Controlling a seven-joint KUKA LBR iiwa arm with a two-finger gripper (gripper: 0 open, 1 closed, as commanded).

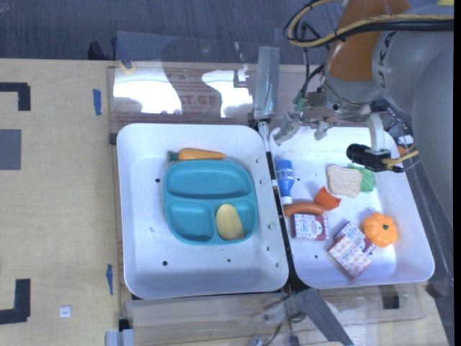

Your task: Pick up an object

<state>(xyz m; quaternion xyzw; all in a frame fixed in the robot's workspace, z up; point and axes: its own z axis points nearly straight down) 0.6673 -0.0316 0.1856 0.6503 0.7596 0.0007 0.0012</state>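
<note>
My gripper (pixel 302 127) hangs over the far left corner of the right bin (pixel 418 258), open, with nothing between its fingers. Below it in that bin lie a blue and white tube (pixel 285 176), a red sausage (pixel 302 208), an orange wedge (pixel 328 197), a slice of toast (pixel 345 181) with a green piece (pixel 369 181) behind it, a small orange pumpkin (pixel 379 230), and two red and white packets (pixel 309 227) (pixel 350 249). The nearest thing to the gripper is the tube, a little toward the front.
The left bin (pixel 137 215) holds a blue divided tray (pixel 194 193) with a yellow potato (pixel 230 221) in its front right compartment. A carrot (pixel 199 154) lies behind the tray. A black cable fitting (pixel 366 155) hangs over the right bin's back.
</note>
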